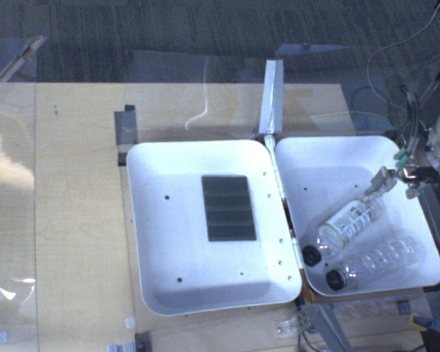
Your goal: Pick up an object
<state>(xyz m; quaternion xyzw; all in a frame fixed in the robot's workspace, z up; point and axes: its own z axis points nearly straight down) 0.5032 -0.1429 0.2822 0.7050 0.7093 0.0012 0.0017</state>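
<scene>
I make out no readable text anywhere, pale label on the clear bottle [348, 226] in the right bin [307, 159] too blurred for me, no brands, numbers or signs

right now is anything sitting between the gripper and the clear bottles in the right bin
Nothing visible blocks it. The gripper sits over the right bin, right at the base end of the upper clear bottle. The second clear bottle lies beside and below the first, so the first partly lies on the way to it.
</scene>
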